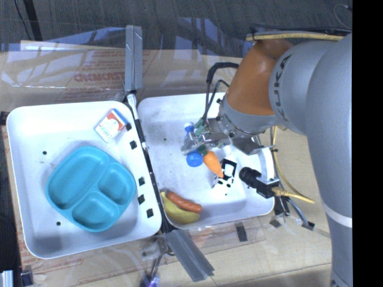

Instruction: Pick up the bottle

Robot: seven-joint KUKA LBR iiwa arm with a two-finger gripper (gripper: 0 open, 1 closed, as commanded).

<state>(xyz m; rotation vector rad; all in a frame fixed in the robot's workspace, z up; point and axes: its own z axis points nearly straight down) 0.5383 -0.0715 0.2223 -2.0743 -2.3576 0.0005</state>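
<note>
The bottle [190, 134] is small and clear with a blue cap, and it lies in the middle of the right bin [161, 115]. My gripper [202, 139] hangs low directly over it, reaching in from the right and covering most of the bottle's body. Only the blue cap end and a bit of clear plastic show at the gripper's left side. Whether the bottle is gripped cannot be made out.
Just below the gripper lie a blue round piece [194, 159], an orange carrot [212, 161] and a black-and-white item [228, 171]. A banana [178, 214] with a sausage [184, 202] lies at the bin's front. The left bin [36, 124] holds a blue divided plate [90, 187] and a small card [111, 126].
</note>
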